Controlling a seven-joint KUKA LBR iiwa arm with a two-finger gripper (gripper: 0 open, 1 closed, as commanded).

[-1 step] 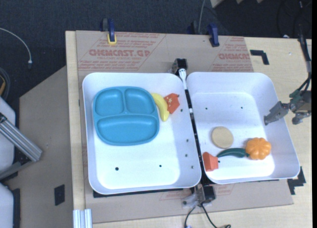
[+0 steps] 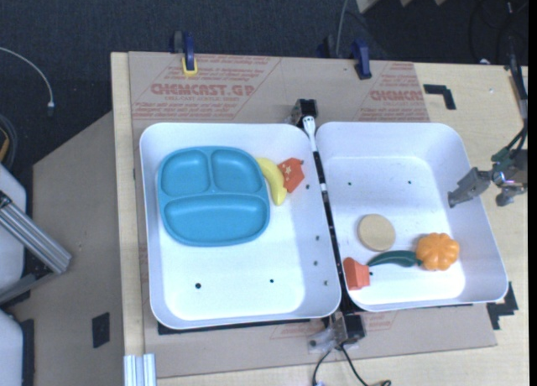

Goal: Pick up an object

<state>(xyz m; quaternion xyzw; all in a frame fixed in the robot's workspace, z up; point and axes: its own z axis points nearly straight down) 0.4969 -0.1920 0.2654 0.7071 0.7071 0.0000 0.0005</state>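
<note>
Here, 2 shallow white bins are seen side by side on a cardboard-covered bench (image 2: 134, 208). In the left bin (image 2: 226, 292), a blue divided plate (image 2: 215, 195) is set toward the upper left, with 3 compartments. A yellow banana (image 2: 273, 181) is laid just beside the plate's right edge, and a small orange-red piece (image 2: 292, 174) is placed touching the banana on its right.

In the right bin (image 2: 394, 166), a round tan disc (image 2: 376, 232) is found near the middle. Below and to its right, an orange pumpkin-shaped toy (image 2: 438, 251) is placed, and a dark green curved piece (image 2: 392, 260) is stretched from the pumpkin toward the left. At that piece's left end, a small red-orange block (image 2: 357, 273) is set against the bin's lower left wall.

The gripper (image 2: 491, 181) is seen at the far right, over the right bin's right rim, well apart from every object. A grey finger (image 2: 466, 188) is angled down toward the bin, but whether the jaws are wide or narrow cannot be told. Nothing is seen between them.

2 blue clamps (image 2: 186, 47) are fixed at the bench's far edge.
</note>
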